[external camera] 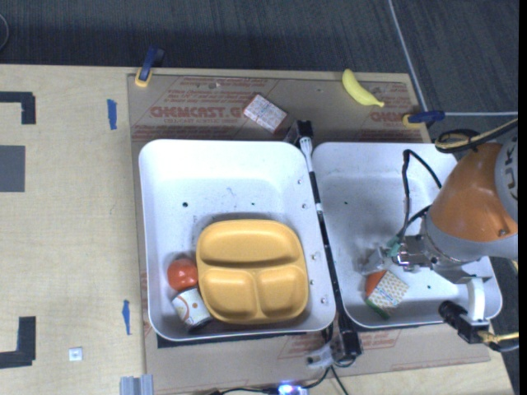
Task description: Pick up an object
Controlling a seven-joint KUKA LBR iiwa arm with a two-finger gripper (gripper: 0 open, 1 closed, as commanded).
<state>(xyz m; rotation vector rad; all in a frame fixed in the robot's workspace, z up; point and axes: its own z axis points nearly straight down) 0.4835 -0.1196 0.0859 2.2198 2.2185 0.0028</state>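
Camera view, looking down at a slant on a pale wooden bench [66,245] that carries two shallow white bins side by side on a sheet of brown cardboard [206,105].

The left bin [165,171] holds a yellow divided tray [251,268] lying upside down near its front edge, towards the front right corner. Just left of the tray, touching it, sit a red-orange ball [182,273] and, below that, a small white and orange object [190,306] in the front left corner.

The right bin [354,179] holds a small orange, white and green packet [385,291] near its front edge. The grey arm with its orange band [473,204] reaches in from the bin's right edge. Its gripper [389,257] hangs just above and behind the packet, close to the middle of the bin. The fingertips are blurred against a crumpled, clear-looking scrap, possibly plastic, so whether they stand wide or narrow cannot be told. Nothing is visibly held.

On the cardboard behind the bins lie a banana [361,89] near the back right corner and a small patterned box [264,112] near the middle. Blue clamps [148,64] grip the cardboard's back corners.
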